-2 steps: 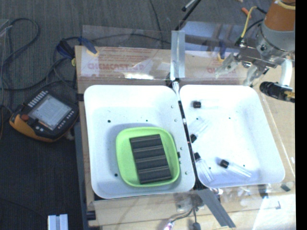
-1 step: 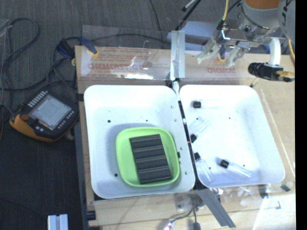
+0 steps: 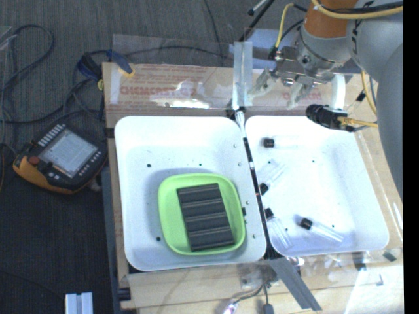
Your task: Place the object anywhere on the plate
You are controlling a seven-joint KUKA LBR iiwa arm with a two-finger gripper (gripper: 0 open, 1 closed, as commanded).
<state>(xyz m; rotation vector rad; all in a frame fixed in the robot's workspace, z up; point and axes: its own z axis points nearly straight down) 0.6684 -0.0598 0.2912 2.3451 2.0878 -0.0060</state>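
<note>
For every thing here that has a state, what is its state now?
Block: dark, ridged, lying flat on the plate.
Plate: green, in the left bin, bearing the block.
Gripper: raised beyond the right bin's far edge, fingers apart, holding nothing.
Clear tubes: lying in the right bin.

Dark grey carpet floor with black cables and a teach pendant left of the bench.

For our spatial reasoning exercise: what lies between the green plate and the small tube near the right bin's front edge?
In the camera view, the bins' meeting rims lie between the green plate and the tube.
</note>
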